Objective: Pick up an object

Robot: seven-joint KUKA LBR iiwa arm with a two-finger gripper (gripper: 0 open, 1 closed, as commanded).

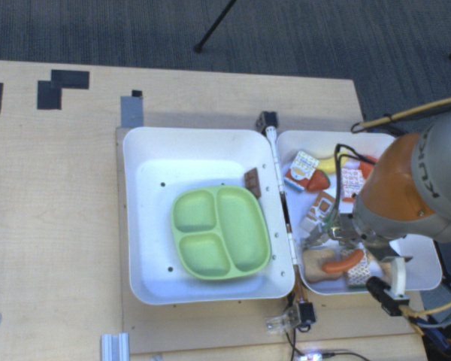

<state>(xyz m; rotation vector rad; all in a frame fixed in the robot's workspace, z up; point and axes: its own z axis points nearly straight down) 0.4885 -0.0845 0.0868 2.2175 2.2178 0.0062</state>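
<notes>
Reach step: the claw [327, 235] is down among the right bin's [428, 273] clutter, above a hot dog [340, 262]; its grip I cannot tell; next, a confirmed clamp, then lift

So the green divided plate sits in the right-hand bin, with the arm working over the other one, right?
Not quite: the camera view shows the green divided plate in the left-hand bin. The arm is working over the other bin, the right-hand one, among the small items.

Grey arm [436, 164] with orange band, bent low, tool [325, 235] pointing down-left.
</notes>
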